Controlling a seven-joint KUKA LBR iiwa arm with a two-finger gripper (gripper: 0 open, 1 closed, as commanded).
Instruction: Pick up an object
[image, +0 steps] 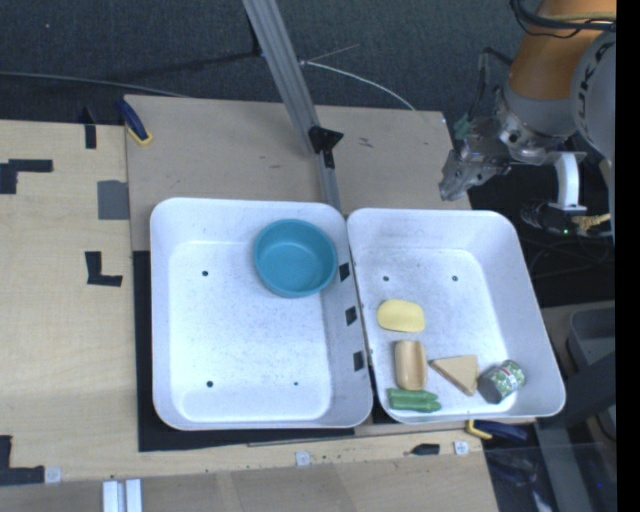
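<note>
Objects clustered in the right bin (500, 235) near its front: yellow piece (400, 316), tan cylinder (408, 364) lying lengthwise front to back, green piece (414, 401), tan wedge (457, 373), grey-green ball (501, 380). Blue bowl (294, 257) in the left bin (180, 330). Gripper (458, 180) poised beyond the right bin's far edge, angled down-left, holding nothing; finger spread unclear.

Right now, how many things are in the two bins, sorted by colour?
Blue: 1, the bowl
Yellow: 1, the oval piece
Tan: 2, the cylinder and the wedge
Green: 1, the pod
Grey-green: 1, the small can
Total: 6
</note>
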